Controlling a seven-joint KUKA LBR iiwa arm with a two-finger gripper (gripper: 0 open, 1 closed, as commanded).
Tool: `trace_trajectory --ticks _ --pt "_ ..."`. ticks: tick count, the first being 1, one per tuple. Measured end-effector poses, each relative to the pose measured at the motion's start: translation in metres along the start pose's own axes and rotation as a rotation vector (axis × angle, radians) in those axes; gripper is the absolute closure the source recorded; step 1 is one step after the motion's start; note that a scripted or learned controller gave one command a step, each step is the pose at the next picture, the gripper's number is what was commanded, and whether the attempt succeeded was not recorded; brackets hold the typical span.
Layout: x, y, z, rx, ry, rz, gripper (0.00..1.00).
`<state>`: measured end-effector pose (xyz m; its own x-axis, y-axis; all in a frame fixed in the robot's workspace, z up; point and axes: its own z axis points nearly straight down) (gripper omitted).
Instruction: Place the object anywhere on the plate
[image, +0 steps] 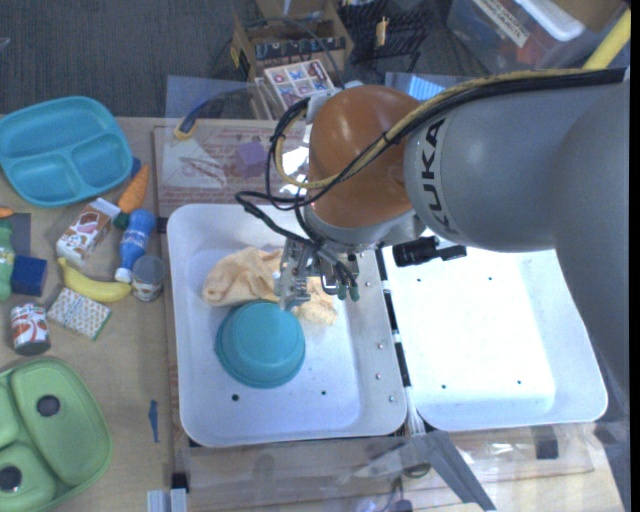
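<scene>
Yellow cloth (240, 275) under gripper (300, 290), grip state unclear; pinch firmly, lift clear, carry to teal plate (260, 345).

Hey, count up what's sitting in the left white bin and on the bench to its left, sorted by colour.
Blue or teal: 4 (bowl, divided tray, bottle, cube)
Yellow: 2 (cloth, banana)
Green: 1 (tray)
Total: 7

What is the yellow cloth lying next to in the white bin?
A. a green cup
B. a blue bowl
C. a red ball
B: the yellow cloth lies in the left bin just above the upside-down blue bowl, under the claw.
</scene>
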<state>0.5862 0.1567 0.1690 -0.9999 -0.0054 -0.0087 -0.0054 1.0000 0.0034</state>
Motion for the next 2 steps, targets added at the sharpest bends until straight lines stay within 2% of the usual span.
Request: trace_trajectory --ticks 1,2 --pt "0.0 0.0 0.0 0.0 0.0 0.001 0.0" --pt "-0.002 0.0 -0.012 -0.004 -0.009 0.004 1.0"
